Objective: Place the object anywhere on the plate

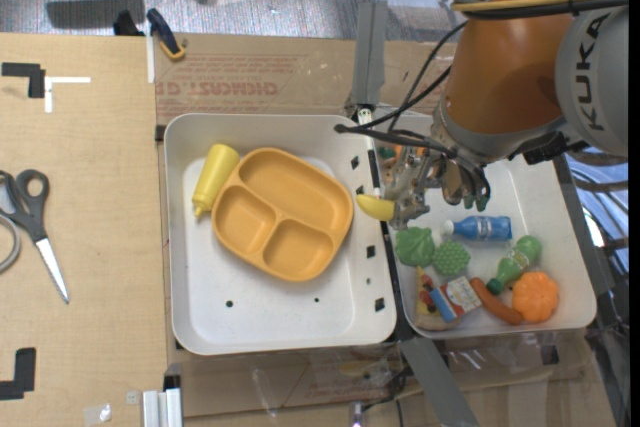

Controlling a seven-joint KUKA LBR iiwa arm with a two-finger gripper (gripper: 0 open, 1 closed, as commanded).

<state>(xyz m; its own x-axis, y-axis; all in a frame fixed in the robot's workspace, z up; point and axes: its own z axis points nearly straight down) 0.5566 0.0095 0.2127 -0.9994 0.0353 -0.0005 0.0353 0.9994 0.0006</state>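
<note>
One object in play — small yellow banana [375, 206], sitting right at the divider between the two bins, just beside the right rim of the yellow plate [283, 212]. Gripper [412, 201] right next to it, on the banana's right side, low over the left edge of the right bin [572, 245]. Can't tell jaw state — fingers lost in cable clutter and shadow; can't confirm the banana is pinched either.

Judging the step as carry-and-place, if held at all. To do it well: verify grip first, then lift clear of the divider before any move left. Short traverse, toward the plate's nearest compartment. Release low, over a compartment floor rather than a ridge, so no rolling off. Keep clear of the yellow bottle [213, 177] leaning at the plate's far-left edge. Watch cable drag over the left bin [280, 315].
</note>
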